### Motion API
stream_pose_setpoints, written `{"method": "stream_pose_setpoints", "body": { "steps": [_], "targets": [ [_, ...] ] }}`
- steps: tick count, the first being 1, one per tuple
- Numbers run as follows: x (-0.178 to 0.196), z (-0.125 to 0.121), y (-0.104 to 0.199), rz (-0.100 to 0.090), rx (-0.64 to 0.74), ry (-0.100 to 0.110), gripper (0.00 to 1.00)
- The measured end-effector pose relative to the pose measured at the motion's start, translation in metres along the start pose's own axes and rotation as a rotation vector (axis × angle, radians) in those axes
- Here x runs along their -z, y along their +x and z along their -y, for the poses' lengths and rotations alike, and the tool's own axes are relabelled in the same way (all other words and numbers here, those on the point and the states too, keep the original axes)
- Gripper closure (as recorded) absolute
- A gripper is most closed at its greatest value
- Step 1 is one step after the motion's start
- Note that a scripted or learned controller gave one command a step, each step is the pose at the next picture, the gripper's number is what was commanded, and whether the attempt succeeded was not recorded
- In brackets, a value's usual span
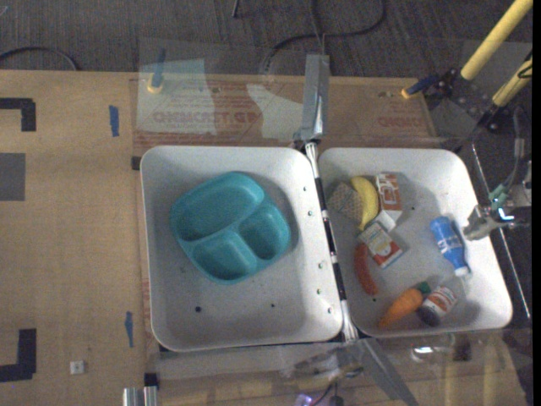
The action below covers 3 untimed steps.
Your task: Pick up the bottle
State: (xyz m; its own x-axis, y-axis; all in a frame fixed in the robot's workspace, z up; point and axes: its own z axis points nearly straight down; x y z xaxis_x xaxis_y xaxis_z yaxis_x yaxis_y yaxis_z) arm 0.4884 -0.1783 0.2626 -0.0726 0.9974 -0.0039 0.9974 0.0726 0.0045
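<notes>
Blue bottle point(448, 244), one, right bin point(486, 307)

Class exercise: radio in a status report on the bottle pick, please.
Gripper at the right bin's right edge, close beside the bottle's upper end. Bottle lying flat, not held. Nothing on top of it; jar and carrot lie nearer the front.

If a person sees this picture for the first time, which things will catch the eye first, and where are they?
The teal divided plate stands out most, lying alone in the left bin. Next comes the cluster of small colourful items in the right bin: a yellow banana near its upper left, an orange carrot near the bottom, and the blue bottle by the right wall, close to the gripper.
</notes>
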Motion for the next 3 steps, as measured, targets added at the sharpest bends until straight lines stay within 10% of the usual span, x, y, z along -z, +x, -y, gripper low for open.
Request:
{"method": "stream_pose_setpoints", "body": {
  "steps": [1,2,3],
  "targets": [
    [-0.163,0.01,0.002,-0.004,-0.112,0.006,1.0],
    [-0.126,-0.089,-0.035,-0.002,-0.225,0.003,1.0],
    [-0.133,-0.09,-0.022,-0.004,-0.054,0.005,1.0]
  ]
}}
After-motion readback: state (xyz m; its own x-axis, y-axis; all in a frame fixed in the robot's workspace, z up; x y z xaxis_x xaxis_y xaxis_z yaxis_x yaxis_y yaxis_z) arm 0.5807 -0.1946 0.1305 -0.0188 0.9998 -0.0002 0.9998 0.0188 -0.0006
